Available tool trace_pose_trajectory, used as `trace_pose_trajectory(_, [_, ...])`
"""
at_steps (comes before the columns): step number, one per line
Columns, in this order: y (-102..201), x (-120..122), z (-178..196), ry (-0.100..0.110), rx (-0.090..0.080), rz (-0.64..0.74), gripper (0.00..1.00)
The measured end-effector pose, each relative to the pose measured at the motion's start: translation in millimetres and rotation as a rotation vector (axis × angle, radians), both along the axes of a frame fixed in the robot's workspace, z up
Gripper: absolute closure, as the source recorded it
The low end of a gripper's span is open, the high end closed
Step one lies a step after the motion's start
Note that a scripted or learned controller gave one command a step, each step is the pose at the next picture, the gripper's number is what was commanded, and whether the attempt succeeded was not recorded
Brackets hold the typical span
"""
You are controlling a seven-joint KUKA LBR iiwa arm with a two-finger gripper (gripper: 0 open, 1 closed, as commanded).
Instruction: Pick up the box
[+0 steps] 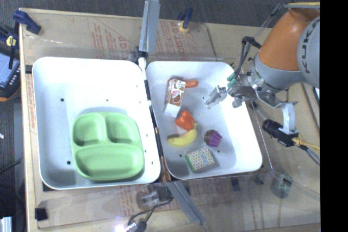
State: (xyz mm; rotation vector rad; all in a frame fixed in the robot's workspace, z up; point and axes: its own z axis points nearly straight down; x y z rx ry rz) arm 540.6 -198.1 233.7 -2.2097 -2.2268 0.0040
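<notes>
Camera view: box [175, 96] at the right bin's [247, 157] eleven o'clock looks light, stiff; grip its long sides; gripper [216, 97] slightly open, empty.

A wooden bench [228, 41] carries two shallow white bins side by side, touching along their inner edges: the left bin [49, 117] and the right bin [244, 144]. Blue clamps grip the far edge, one at the corner [26, 20], one nearer the middle [185, 18].
</notes>
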Motion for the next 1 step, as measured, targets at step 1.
trace_pose_trajectory(1, [6.7,83.2,-50.2,-0.001,-0.001,-0.040,0.00])
